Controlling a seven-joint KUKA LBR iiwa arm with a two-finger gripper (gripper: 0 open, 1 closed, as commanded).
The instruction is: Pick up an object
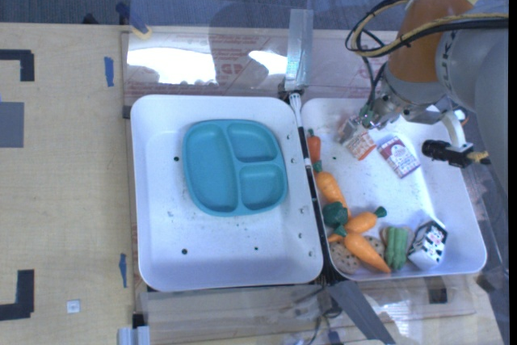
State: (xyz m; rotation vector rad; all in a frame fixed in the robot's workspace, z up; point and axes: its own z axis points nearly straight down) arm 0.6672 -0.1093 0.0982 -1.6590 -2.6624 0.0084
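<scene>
My gripper (369,118) hangs low over the back left part of the right bin (452,198), under the grey arm with its orange band. Right below and touching or nearly touching it lies a small orange and white packet (359,143). Just to its right lies a red and white carton (399,156). Along the bin's left wall I see a small red-orange piece (313,146) and a carrot (329,188). Two more carrots (361,222) (367,253), a green vegetable (396,246), a speckled cookie (345,258) and a black and white object (428,243) sit at the front.
The left bin (153,198) holds a blue divided plate (235,166). A metal divider (298,52) stands behind the seam between the bins. Black cables loop above the wrist. A black fitting (446,150) juts from the arm over the right bin.
</scene>
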